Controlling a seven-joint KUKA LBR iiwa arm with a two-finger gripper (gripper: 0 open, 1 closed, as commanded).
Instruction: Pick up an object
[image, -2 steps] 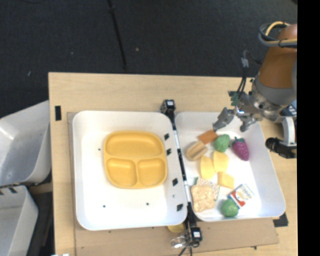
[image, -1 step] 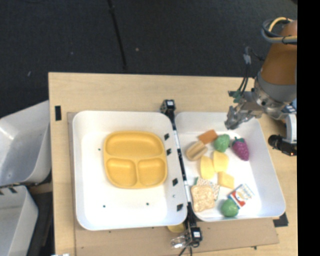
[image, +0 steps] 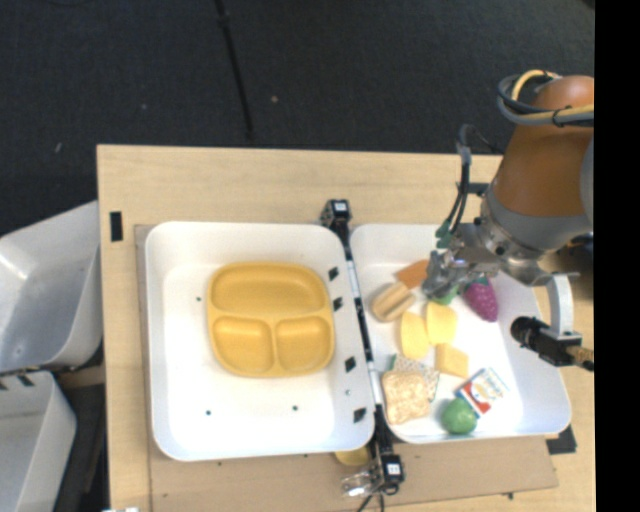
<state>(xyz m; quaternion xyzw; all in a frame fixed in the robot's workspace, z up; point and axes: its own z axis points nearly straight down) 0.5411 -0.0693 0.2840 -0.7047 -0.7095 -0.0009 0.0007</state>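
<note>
Objects for picking lie in the right bin (image: 545, 395), the one of two white bins nearer the arm. The count by type follows.

- One bread roll (image: 391, 299), tan, at the left side of the bin near the divider.
- One orange wedge-shaped piece (image: 411, 272), just above and right of the roll, partly covered by the gripper.
- Two pale yellow blocks (image: 415, 335) (image: 441, 322), side by side and touching, near the bin centre.
- One deeper yellow wedge (image: 452, 360), just below the two blocks.
- One speckled cracker (image: 406, 395), square, at the lower left of the bin.
- One green round item (image: 459, 418), at the lower edge.
- One small printed carton (image: 483, 389), red, white and blue, just above and right of the green item.
- One purple grape bunch (image: 483, 299), right of the gripper.

The left bin (image: 180, 400) holds one yellow divided tray (image: 270, 318) with three compartments: one wide section above two smaller ones.

The arm (image: 540, 170) enters from the right and reaches down into the upper part of the right bin. The gripper (image: 442, 280) sits low among the orange piece, the upper yellow block and the grape bunch. A small green patch shows at its tip. Whether the jaws are spread or closed cannot be determined from this angle, and no object is seen between them.
</note>
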